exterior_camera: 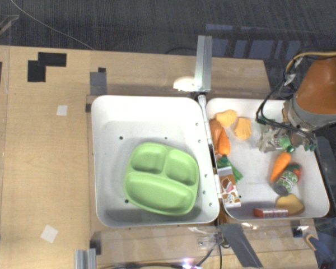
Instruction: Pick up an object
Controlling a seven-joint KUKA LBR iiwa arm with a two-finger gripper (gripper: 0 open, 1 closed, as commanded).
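Gripper (pixel 273 143) hangs in the right bin (pixel 322 205), just above the toy carrot (pixel 280 165); the wrist hides much of it, so jaw state cannot be told. Nothing visibly held.

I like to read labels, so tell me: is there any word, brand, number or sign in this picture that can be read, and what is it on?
No text can be read.
Small printed carton by the right bin's left wall: red and white print, too blurred.
Dark can with a red and green label in the same bin: too small.
Flat red bar at the front wall: no lettering discernible.
Green divided plastic plate: no markings visible.
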